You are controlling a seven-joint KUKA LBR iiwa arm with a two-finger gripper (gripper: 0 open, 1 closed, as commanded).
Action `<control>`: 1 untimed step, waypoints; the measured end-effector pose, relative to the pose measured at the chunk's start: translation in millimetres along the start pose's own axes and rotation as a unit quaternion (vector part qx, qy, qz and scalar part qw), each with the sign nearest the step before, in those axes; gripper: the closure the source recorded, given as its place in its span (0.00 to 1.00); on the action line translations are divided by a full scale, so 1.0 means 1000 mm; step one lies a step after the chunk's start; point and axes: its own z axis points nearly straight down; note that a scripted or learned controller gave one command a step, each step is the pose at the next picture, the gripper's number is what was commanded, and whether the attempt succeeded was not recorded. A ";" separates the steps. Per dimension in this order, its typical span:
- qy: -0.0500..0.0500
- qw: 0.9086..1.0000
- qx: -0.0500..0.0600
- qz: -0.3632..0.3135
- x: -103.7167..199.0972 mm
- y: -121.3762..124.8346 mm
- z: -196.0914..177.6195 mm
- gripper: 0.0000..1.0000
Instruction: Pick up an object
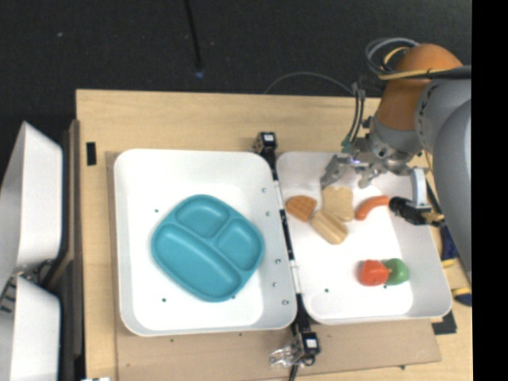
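Note:
My gripper [349, 178] hangs over the far part of the right bin [421, 296], its fingers spread open with nothing between them. Just below it, toward the front, lies a pale cream block [338, 201]. A tan wooden piece [329, 228] touches that block's front side. Left of the block sits an orange-brown bread-like piece [301, 207]. To its right lies an orange sausage-shaped thing [371, 206]. A red piece [371, 272] and a green piece [397, 271] rest together near the bin's front right.
The left bin [135, 181] holds a teal divided plate [208, 247]. A raised divider [284, 236] with clamps runs between the two bins. The grey arm with its orange band [413, 86] comes in from the right over the right bin's far corner.

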 end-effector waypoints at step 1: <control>0.000 1.000 -0.002 0.000 -0.002 0.000 0.020 0.00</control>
